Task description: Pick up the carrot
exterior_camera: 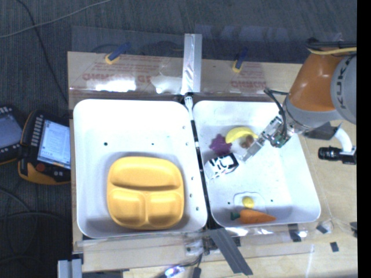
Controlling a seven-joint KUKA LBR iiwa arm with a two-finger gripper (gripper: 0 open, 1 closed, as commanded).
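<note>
Carrot: tapered orange carrot with green top (253,216), lying at the near edge of the right white bin (301,178).
Axis: runs left-right; green end left, pointed tip right.
Neighbours: small round yellow piece (248,201) just beyond it; yellow banana (239,135), purple piece (218,143), black-and-white object (223,163) farther off.
Left white bin (93,132): yellow compartment tray (146,191).
Gripper (250,147): near banana, well apart from carrot; open or closed, cannot tell.

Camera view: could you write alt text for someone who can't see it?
A carrot lies at the near edge of the right bin, while the robot's gripper hangs farther back beside a banana. The left bin holds a yellow divided tray.
</note>
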